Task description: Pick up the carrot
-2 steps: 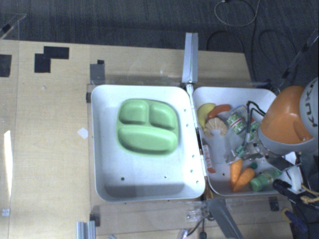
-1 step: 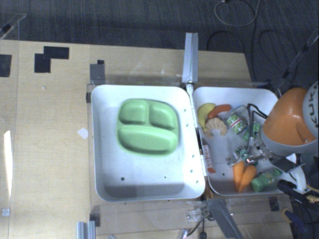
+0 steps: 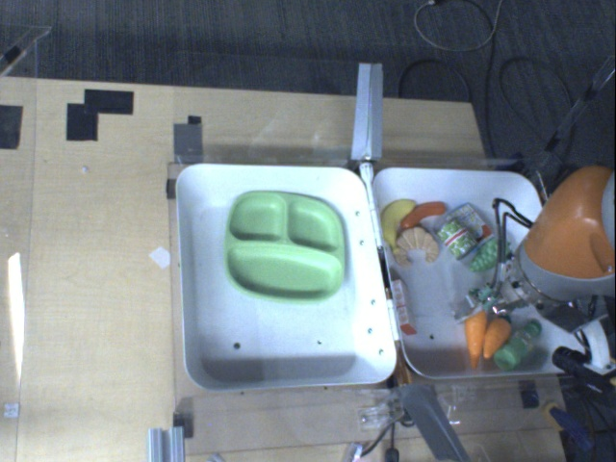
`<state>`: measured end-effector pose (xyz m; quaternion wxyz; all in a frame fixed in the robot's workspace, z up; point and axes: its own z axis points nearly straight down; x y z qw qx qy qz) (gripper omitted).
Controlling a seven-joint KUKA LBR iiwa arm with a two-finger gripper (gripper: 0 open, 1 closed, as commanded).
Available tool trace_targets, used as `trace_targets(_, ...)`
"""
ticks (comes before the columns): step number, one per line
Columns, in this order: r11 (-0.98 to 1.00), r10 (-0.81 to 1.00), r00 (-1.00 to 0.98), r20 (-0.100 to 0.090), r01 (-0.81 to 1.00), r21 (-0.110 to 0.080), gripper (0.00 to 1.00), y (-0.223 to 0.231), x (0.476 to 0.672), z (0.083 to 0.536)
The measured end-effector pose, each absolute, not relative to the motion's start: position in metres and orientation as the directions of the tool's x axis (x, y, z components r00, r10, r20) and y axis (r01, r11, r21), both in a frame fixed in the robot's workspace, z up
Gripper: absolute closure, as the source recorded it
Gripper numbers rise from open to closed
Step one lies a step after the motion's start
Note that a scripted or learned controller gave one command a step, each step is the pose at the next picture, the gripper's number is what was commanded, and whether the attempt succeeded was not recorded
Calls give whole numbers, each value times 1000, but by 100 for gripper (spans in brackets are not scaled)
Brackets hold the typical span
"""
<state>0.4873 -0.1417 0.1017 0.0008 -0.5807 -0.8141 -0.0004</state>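
The orange carrot (image 3: 475, 338) lies near the front edge of the right bin (image 3: 433, 340), pointing toward the front. A second orange piece (image 3: 497, 335) touches its right side. My gripper (image 3: 486, 303) hangs low over the bin just behind the carrot's top end, under the grey wrist and orange band (image 3: 577, 224). Its metal tip is close above the carrot, and whether it touches is unclear. Nothing is seen lifted off the bin floor.
A green bottle-like item (image 3: 517, 347) lies right of the carrot. Behind it are a yellow fruit (image 3: 395, 218), a red-orange item (image 3: 424, 213), a tan shell shape (image 3: 419, 246) and a green-printed packet (image 3: 460, 230). The left bin (image 3: 207, 287) holds a green divided plate (image 3: 286, 243).
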Motion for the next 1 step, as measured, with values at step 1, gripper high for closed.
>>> trace_targets(1,242,970,-242,0,970,-1,100,-56,496,234)
